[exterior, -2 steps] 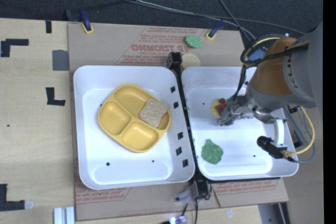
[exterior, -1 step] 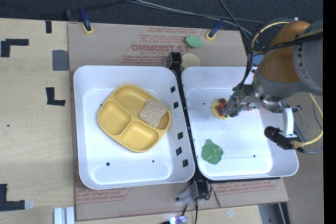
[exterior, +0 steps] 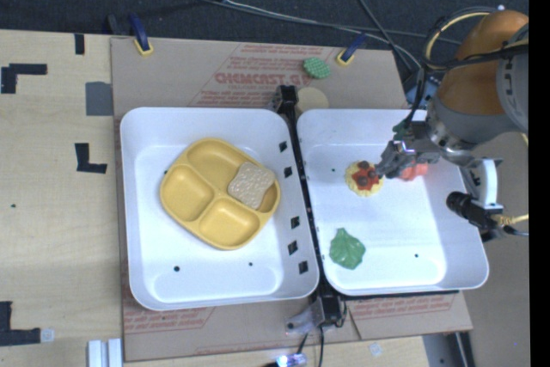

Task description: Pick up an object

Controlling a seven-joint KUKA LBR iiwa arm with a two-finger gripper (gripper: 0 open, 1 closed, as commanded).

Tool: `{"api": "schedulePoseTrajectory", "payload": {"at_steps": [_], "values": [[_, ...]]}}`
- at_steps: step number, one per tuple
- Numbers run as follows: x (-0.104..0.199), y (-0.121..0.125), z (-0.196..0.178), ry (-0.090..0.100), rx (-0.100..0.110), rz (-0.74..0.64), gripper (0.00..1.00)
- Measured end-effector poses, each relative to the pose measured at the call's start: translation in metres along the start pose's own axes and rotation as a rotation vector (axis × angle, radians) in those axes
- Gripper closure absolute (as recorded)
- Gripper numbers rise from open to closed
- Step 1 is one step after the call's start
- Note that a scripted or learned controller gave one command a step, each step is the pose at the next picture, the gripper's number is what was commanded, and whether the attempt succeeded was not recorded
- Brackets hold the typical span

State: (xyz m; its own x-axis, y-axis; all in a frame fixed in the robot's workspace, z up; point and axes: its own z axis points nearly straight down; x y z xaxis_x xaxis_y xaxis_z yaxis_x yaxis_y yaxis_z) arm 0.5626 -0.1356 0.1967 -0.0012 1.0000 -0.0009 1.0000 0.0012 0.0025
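In the right bin (exterior: 430, 271) lie a small yellow and red toy food piece (exterior: 364, 179), a green leafy piece (exterior: 347, 249) nearer the front, and a small orange-red piece (exterior: 416, 171). My gripper (exterior: 384, 168) reaches in from the right and hangs low over the bin, its tip right beside the yellow and red piece and partly covering the orange-red one. Nothing is visibly lifted off the bin floor.
The left bin (exterior: 146, 271) holds a yellow divided plate (exterior: 202, 189) with a tan cracker (exterior: 252, 184) on it. A green round item (exterior: 316, 67) lies on the cardboard behind the bins. A black divider (exterior: 296, 185) separates the bins. Cables run across the back.
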Motion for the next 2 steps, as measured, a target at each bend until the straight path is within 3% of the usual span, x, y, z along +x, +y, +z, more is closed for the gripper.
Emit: {"api": "schedulePoseTrajectory", "payload": {"at_steps": [1,2], "values": [[0.000,0.000,-0.028,0.000,0.002,0.000,1.00],[0.055,0.009,-0.017,0.001,0.004,-0.004,1.00]]}}
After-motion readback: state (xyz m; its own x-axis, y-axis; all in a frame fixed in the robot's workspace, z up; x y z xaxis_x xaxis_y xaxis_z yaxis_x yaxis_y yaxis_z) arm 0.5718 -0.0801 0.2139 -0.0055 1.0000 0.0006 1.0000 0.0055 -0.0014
